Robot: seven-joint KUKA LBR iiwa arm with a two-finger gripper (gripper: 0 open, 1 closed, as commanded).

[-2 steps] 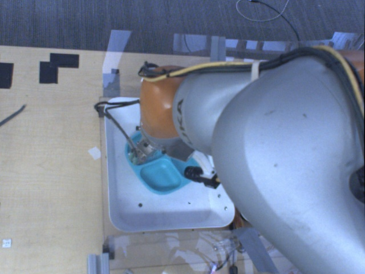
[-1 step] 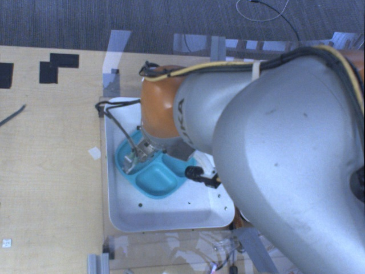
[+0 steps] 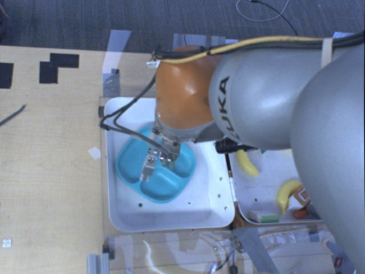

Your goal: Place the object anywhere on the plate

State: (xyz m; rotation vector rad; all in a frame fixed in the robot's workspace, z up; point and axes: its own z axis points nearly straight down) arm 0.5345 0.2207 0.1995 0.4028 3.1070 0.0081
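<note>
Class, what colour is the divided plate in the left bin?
Light blue: the plate shows best in the camera view, under the gripper.

You saw a glossy blue divided plastic plate [image 3: 132,163] | smooth white plastic left bin [image 3: 171,213] | matt pale wood-grain bench top [image 3: 48,153] | arm's satin grey shell [image 3: 274,96] with glossy orange band [image 3: 179,93] | dull metal gripper [image 3: 153,163]

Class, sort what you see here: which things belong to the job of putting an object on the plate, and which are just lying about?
Belongs to the job:
blue plate
claw, over the plate

Just lying about:
two bananas
green item
orange-brown item
</note>
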